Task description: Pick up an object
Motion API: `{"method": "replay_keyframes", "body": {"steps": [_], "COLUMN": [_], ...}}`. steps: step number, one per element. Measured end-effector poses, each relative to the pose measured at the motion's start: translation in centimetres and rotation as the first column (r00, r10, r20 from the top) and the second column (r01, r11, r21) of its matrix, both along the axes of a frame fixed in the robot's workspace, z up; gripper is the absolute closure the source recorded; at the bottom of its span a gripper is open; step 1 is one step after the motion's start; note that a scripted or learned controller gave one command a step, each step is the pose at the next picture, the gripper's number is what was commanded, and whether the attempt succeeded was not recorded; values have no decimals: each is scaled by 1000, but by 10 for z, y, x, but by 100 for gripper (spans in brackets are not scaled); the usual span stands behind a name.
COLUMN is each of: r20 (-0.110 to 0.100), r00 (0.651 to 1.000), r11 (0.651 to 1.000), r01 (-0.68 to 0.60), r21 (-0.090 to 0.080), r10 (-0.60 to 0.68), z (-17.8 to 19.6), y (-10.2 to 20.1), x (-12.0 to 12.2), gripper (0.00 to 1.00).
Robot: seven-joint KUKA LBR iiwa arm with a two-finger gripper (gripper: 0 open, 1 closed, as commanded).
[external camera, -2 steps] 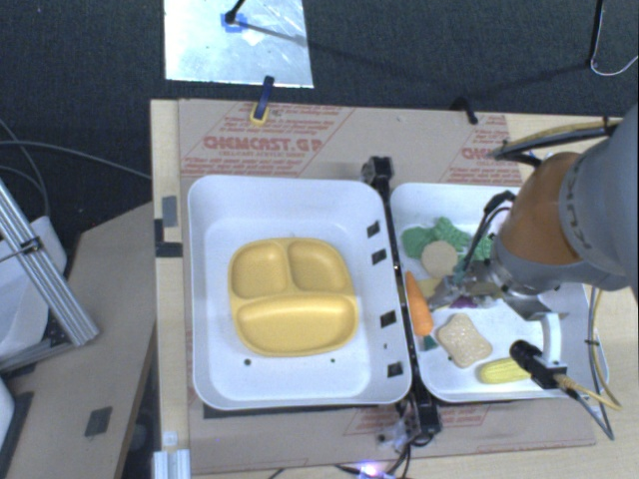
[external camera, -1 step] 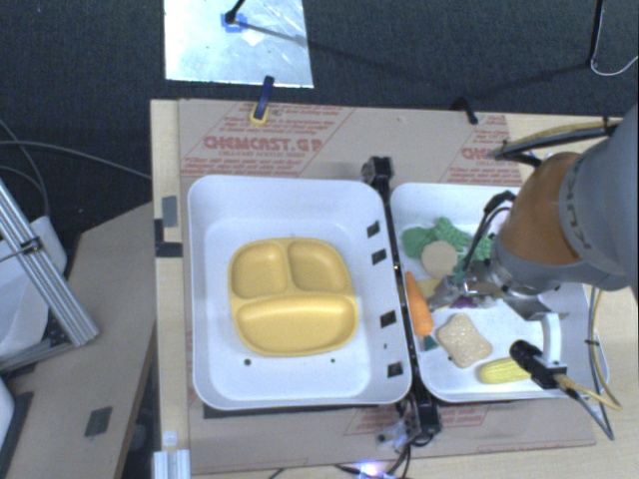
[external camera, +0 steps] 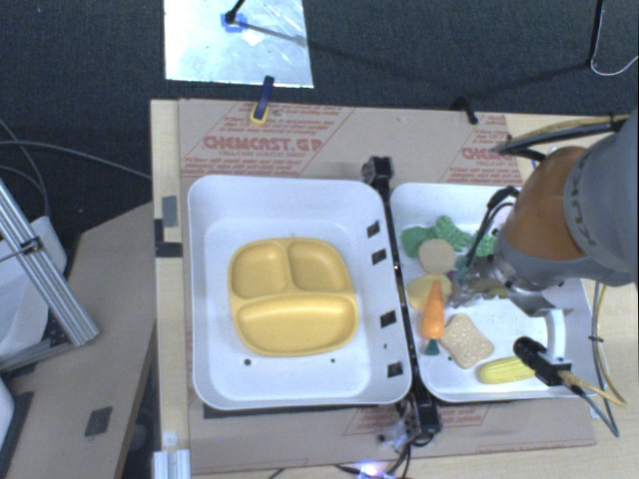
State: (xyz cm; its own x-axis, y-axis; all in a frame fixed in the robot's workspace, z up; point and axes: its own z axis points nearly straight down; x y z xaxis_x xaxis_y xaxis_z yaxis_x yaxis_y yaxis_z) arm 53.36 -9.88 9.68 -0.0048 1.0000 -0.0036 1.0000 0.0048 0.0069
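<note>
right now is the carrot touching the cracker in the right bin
Touching, as far as the camera view shows: the carrot lies with its lower end against the upper left corner of the cracker, with no white bin floor between them there.

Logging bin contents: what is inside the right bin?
The right bin holds green leafy pieces, a carrot, a cracker and corn. The arm covers its far right part.
</note>
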Motion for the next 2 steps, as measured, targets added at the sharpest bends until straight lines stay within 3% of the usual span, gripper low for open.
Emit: {"method": "replay_keyframes", "body": {"steps": [1,2], "r20": [9,6], "r00": [1000,1000], "r11": [1000,1000], "r01": [5,3], "r21": [-1,1], "r10": [-5,-3], "z": [-9,-9], "y": [12,12], "x": [-34,-34], "gripper": [100,0]}}
